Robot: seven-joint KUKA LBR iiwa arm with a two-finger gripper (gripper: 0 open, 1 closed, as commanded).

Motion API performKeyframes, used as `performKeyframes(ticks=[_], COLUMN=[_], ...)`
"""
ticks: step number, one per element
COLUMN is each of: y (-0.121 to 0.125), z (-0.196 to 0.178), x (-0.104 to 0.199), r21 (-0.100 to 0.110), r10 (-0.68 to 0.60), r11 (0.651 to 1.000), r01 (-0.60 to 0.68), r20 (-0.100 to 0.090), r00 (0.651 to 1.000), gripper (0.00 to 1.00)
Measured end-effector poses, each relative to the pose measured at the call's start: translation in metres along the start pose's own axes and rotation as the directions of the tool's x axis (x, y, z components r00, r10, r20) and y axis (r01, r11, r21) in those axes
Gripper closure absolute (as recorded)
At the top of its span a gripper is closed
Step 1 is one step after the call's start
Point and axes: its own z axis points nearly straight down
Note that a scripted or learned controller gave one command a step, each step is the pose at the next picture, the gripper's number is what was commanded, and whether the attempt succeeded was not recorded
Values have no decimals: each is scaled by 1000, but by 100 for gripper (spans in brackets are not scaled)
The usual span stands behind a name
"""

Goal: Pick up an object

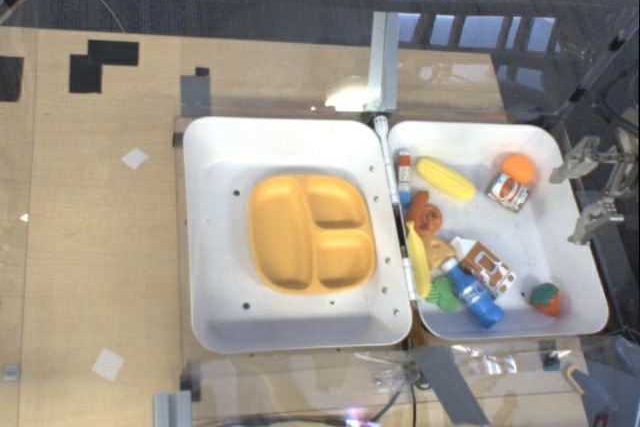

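Observation:
The right bin (565, 310) holds a mix of toy items. A yellow corn cob (445, 179) lies near its back, with an orange ball (517, 167) and a small can (507, 192) to the right of it. A blue bottle (474, 298), a brown-and-white carton (488, 267), a banana (417, 260) and a strawberry (545, 298) lie toward the front. My gripper (573, 199) hovers at the bin's right rim, open, with nothing between its fingers. The can is the closest item, to its left.
The left bin (215, 215) holds a yellow divided plate (310, 232). A red-capped tube (403, 177) and a brown toy (425, 215) lie along the right bin's left wall. A metal post (385, 60) stands behind the two bins.

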Motion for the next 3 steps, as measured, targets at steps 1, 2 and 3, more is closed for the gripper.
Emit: performKeyframes(ticks=[1,2,3], y=[16,16,74], z=[84,186,185], x=[-81,-128,-116], r21=[-1,0,-1], r10=[321,229,516], r11=[947,973,857], r01=[-321,-229,-516], r20=[-3,6,-1], r00=[947,973,857], gripper=[0,0,0])
